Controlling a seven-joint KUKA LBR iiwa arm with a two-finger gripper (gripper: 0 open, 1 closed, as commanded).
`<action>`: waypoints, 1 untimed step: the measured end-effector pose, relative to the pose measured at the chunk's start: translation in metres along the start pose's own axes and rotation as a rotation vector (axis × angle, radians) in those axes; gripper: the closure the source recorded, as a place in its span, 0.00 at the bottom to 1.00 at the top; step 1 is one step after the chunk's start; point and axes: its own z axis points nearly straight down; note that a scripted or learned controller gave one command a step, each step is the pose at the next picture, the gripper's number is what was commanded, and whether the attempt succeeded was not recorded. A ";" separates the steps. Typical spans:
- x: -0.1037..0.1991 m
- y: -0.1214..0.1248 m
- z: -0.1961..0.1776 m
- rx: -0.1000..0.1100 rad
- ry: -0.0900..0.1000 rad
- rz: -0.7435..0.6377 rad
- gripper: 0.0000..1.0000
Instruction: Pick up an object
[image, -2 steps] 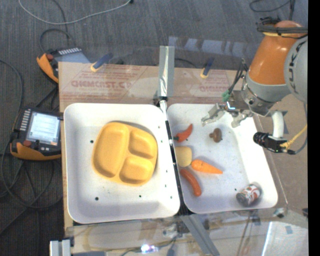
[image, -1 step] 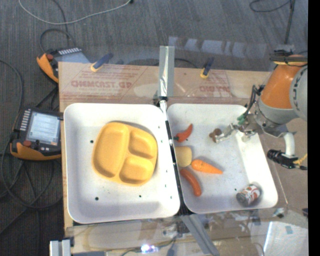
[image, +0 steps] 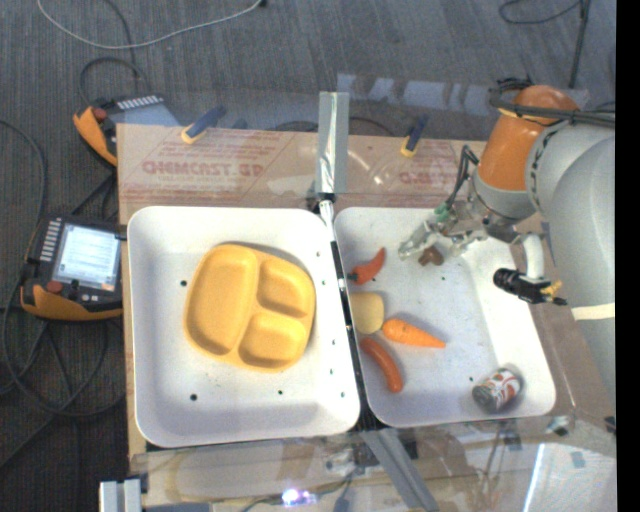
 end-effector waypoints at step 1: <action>-0.001 0.001 -0.010 -0.001 -0.006 -0.003 1.00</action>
